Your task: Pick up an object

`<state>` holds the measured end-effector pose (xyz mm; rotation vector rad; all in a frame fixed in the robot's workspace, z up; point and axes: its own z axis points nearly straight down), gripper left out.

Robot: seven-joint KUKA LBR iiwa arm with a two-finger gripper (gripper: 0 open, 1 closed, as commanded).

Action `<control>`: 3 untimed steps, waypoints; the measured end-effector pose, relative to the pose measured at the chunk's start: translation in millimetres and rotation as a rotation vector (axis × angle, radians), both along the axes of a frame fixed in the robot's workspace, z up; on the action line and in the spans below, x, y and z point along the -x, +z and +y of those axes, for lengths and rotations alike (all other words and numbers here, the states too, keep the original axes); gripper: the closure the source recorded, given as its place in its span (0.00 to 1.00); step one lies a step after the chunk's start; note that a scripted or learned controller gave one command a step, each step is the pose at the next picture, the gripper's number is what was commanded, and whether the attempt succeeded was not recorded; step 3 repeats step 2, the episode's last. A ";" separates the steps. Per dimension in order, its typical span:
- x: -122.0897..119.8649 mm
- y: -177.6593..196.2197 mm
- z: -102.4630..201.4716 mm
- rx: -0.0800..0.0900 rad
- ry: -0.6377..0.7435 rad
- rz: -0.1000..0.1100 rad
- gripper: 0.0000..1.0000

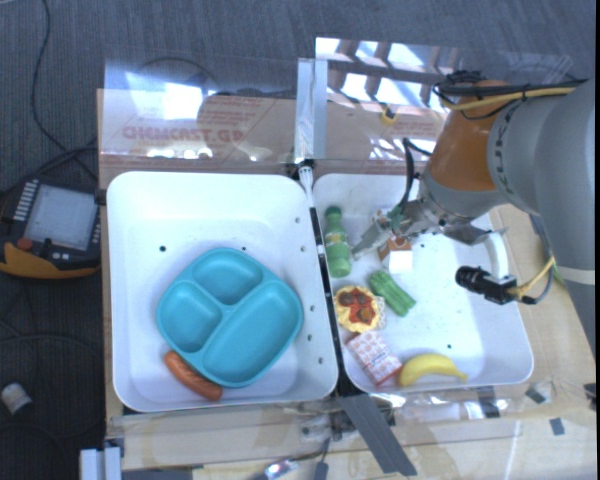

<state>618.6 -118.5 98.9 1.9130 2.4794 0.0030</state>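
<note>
Gripper (392,230) is low over the far-left part of the right bin (460,318), arm coming in over its far-right corner. Can't tell from this angle whether it's apart or together, and nothing visibly clamped.

Closest items: white block (400,261) just nearside of the gripper, green bottle (335,243) just to its left. Contact with either: can't tell.

Bottle lies flat against the bin's left wall, long axis parallel to that wall, running far-to-near.

Green vegetable (391,293) near bin centre, long axis diagonal, from far-left to near-right. Pizza slice (358,308) just beside it, toward the left wall. Red-and-white packet (372,356) at the near-left corner. Banana (430,370) along the near wall, long axis roughly parallel to it, ends curved up toward bin centre.

Clutter hugs the left wall and near edge. Centre-right of the bin floor is bare out to the right wall.

Left bin (200,218): teal divided plate (230,318) mid-to-near, sausage (192,376) at its near-left rim. Far half of the floor is bare.
</note>
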 end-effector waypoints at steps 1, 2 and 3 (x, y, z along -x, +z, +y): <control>-1.2 9.7 2.0 -0.004 0.001 -0.003 1.00; -42.8 84.4 32.5 -0.002 -0.278 0.010 1.00; -42.8 84.4 32.5 -0.002 -0.278 0.010 1.00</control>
